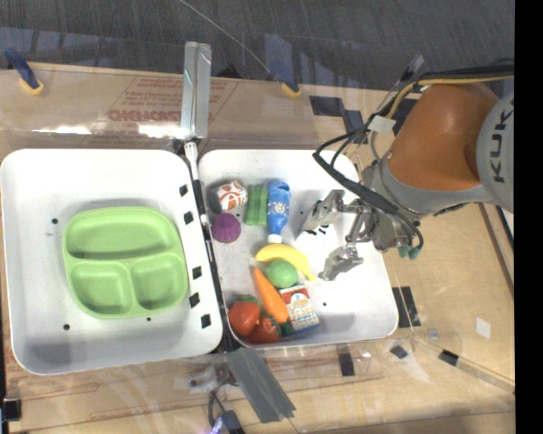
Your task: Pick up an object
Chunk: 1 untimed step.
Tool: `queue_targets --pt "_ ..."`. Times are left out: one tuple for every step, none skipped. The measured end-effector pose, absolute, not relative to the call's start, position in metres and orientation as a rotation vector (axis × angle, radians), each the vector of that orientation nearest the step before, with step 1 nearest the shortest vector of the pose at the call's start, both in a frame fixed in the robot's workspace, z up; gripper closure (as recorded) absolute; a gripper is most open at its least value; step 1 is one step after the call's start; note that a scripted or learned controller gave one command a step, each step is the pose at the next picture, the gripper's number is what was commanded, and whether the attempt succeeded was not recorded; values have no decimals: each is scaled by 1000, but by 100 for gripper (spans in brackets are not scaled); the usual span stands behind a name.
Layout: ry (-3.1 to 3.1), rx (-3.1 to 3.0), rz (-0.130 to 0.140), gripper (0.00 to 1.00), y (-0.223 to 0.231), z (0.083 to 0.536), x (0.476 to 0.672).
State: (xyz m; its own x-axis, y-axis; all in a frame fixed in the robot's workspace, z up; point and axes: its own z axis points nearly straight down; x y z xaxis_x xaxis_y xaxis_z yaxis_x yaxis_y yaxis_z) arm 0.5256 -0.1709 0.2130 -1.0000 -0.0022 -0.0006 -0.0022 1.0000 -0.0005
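- From my remote seat: the gripper [335,238] hangs over the right bin [366,310], just right of the banana [285,259], fingers spread apart with nothing between them. So released, not grasping anything yet.
- No object is picked, as far as I can judge. The candidates all sit bunched left of the gripper, crowded toward the divider between the bins.
- Using the banana as my anchor: the blue bottle [277,208] lies just above it, a red-and-white ball [231,194] and a purple ball [225,229] are up-left of it, and a green round thing [281,274] is tucked right under its curve.
- Below the banana — a carrot [270,297] leaning across a tomato [244,316], with a small juice carton [300,307] touching the carrot's right side.
- The left bin [23,242] holds a green divided plate [124,260], well away from the banana.
- My guess is the banana is the easy target — closest, and its right side is open.
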Motion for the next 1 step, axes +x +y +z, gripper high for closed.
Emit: queue_targets --pt "3127 -137 -5 0 -143 96 533"
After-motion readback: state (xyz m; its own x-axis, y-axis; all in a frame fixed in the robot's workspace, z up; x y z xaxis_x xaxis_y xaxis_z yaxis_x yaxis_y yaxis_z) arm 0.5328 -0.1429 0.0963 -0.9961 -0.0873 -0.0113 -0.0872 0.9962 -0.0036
